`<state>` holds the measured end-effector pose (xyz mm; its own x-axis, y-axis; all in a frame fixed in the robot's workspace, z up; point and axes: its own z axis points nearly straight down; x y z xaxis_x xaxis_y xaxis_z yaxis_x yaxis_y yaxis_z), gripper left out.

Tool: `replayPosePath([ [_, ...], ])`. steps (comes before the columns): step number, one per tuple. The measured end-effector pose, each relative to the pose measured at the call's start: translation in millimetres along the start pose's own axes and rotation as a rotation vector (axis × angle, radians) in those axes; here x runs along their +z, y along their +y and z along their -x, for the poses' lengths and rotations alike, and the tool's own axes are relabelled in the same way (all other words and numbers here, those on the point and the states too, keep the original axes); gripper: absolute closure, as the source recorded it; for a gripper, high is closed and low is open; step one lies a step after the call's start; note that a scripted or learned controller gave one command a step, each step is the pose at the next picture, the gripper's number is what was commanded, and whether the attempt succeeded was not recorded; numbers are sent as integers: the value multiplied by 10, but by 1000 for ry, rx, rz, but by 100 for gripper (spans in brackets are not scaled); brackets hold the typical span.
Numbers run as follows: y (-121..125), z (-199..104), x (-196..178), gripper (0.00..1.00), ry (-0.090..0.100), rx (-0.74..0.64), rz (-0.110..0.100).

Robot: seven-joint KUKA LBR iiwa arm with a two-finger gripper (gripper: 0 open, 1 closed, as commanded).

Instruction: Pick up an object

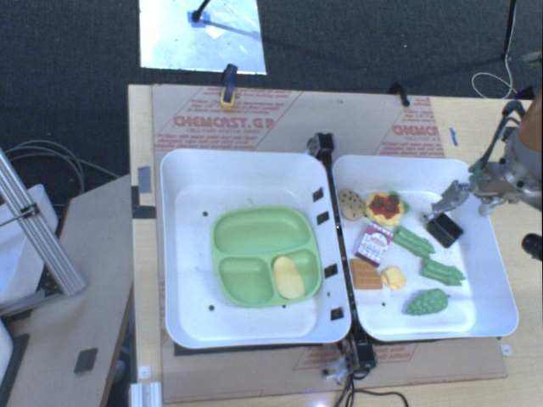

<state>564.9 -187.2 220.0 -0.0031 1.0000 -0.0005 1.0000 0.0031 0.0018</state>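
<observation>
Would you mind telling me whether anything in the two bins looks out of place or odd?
Nothing looks spilled or damaged. One thing stands apart: a yellow toy food piece lies alone in the green divided tray in the left bin, while the other toy foods, such as the green grapes, lie loose in the right bin.

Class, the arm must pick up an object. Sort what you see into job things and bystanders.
Job: gripper; right bin toys: cookie, pizza, carton, pea pod, grapes.
Bystanders: green tray, yellow piece, clamp, cables.
</observation>
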Motion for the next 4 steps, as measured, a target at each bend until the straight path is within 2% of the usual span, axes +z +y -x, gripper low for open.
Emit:
replayPosePath([
  [1, -303, -371, 1154, 0, 6, 1, -13],
  [2, -45, 238, -394, 0, -10, 5, 18],
  [3, -246, 180, 1061, 0, 4, 3, -12],
  [4, 58, 150, -783, 0, -7, -3, 19],
])
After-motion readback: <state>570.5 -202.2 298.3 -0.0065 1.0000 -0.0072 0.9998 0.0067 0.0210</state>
